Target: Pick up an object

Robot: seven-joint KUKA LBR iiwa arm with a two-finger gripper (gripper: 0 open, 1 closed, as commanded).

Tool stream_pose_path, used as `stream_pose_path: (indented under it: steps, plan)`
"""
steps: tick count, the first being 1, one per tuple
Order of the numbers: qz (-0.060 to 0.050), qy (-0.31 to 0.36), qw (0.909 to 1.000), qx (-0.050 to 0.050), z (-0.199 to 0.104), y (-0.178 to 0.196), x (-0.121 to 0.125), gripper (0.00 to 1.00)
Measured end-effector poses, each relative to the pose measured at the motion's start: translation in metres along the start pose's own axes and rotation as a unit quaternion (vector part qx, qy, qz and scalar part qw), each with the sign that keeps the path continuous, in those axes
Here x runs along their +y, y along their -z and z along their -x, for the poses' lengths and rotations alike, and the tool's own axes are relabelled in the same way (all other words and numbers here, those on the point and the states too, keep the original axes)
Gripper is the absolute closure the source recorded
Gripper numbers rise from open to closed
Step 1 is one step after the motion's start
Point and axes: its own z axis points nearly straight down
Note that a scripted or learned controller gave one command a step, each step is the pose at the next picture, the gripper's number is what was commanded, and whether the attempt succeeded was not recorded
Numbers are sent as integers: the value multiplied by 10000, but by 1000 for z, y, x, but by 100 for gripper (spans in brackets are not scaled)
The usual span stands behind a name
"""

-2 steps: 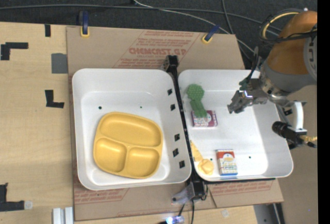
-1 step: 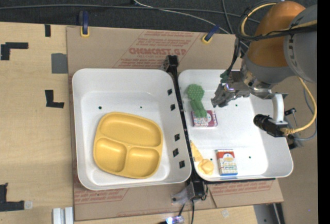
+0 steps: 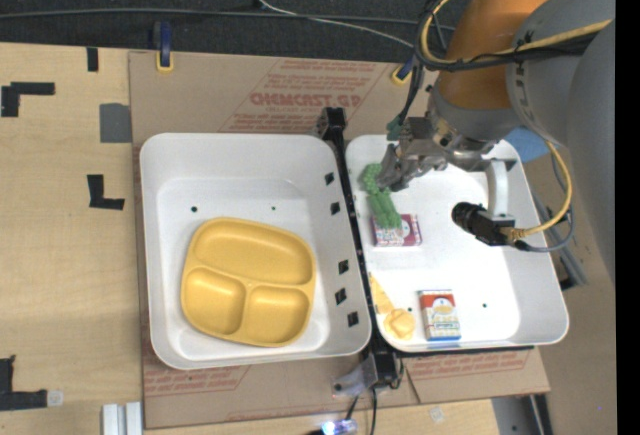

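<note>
the tool [image 3: 392,173] hangs right over the upper end of the green toy [image 3: 381,198], which lies lengthwise toward the small pink box [image 3: 397,231] (touching it). whether the tool is wide or closed i cannot tell.

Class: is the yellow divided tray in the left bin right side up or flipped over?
Right side up: the yellow tray shows its three hollow compartments facing upward.

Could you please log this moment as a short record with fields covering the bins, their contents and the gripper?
left bin: holds a yellow divided tray
right bin: holds a green object, a pink packet, a small box and a yellow piece
gripper: low over the right bin's far left part, at the green object
grasp: cannot tell
</note>
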Motion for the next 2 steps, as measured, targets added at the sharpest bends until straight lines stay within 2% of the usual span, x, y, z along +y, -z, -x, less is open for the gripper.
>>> stream_pose_path:
  steps: [1, 2]
  plan:
    - [-5, -2, 10000, -4, -48, -12, 26, 100]
    - [-2, -12, 10000, -3, -90, 0, 49, 100]
